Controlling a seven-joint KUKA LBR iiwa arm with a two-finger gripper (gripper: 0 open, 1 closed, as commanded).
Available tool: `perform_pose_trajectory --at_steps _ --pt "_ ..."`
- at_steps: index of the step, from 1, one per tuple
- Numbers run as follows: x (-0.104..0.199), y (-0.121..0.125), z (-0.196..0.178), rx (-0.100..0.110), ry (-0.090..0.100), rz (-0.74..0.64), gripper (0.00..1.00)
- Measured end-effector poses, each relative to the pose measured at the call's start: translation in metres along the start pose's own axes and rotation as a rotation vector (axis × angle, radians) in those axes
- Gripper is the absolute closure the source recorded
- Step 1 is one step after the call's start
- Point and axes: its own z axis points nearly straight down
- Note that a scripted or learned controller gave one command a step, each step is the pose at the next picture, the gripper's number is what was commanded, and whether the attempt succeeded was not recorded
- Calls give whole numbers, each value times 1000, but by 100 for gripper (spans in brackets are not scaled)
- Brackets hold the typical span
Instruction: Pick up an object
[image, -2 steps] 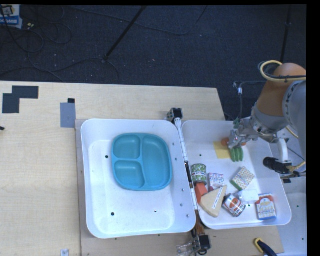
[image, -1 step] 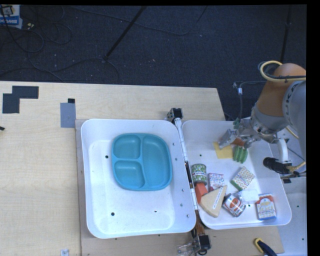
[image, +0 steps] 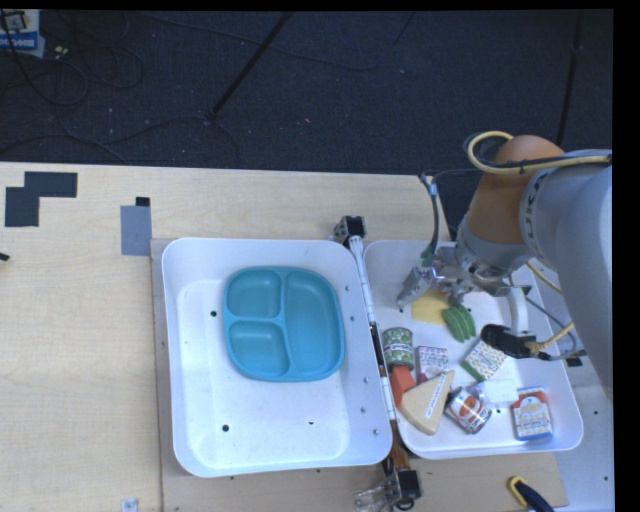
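Observation:
My gripper (image: 428, 287) hangs low over the back of the right bin (image: 566, 436), just above a yellow piece (image: 429, 309) and a green pepper-like item (image: 459, 322). Nothing visibly sits between its jaws. Toward the front of this bin lie a green can (image: 397, 346), an orange carrot (image: 402, 381), a pale cheese wedge (image: 428, 402), two small printed packets (image: 432, 360) (image: 486, 358), a red and silver can (image: 468, 408) and a small orange and blue carton (image: 532, 413).
The left bin (image: 190, 420) holds a blue divided plate (image: 283, 322) toward its back. A ridge with a black clip (image: 350, 228) separates the two bins. The grey arm (image: 560, 230) with its orange band covers the right bin's far right corner.

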Motion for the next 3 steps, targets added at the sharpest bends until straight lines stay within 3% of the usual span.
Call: perform_pose_trajectory --at_steps 1,2,3 --pt "-1 0 -10 2 1 1 100" --pt "-1 0 -10 2 1 1 0" --pt "-1 0 -19 5 2 2 100"
